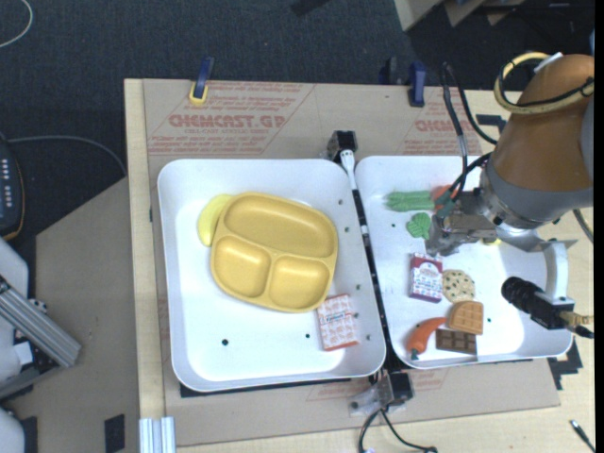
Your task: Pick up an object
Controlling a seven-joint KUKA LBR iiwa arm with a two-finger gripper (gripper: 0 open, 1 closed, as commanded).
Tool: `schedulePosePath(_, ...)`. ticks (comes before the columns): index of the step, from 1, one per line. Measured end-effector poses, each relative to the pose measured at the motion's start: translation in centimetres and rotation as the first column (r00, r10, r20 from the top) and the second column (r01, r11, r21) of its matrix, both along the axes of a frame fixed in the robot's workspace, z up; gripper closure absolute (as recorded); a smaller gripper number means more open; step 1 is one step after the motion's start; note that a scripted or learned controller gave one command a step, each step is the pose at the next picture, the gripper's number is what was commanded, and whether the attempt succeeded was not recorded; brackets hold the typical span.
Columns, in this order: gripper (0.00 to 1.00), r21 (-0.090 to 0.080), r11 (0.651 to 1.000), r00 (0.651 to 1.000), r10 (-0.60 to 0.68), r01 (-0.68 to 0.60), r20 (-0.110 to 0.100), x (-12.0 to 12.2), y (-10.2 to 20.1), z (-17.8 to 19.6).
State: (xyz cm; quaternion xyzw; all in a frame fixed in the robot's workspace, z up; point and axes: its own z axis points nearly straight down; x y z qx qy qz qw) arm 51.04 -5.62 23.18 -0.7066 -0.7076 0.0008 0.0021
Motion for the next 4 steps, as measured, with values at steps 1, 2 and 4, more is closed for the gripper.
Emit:
schedulePosePath(1,1.0,-0.001,1.0,1.0,-0.002,0.002,0.001,-0.7,0.1,-1.7)
schedulePosePath(2,1.0,-0.002,1.0,1.0,-0.002,0.002,0.007,-0.5,-0.3,0.3)
schedulePosePath(4,1.0,-0.001,1.0,1.0,-0.002,0.002,0.002,-0.7,-0.4,-1.7)
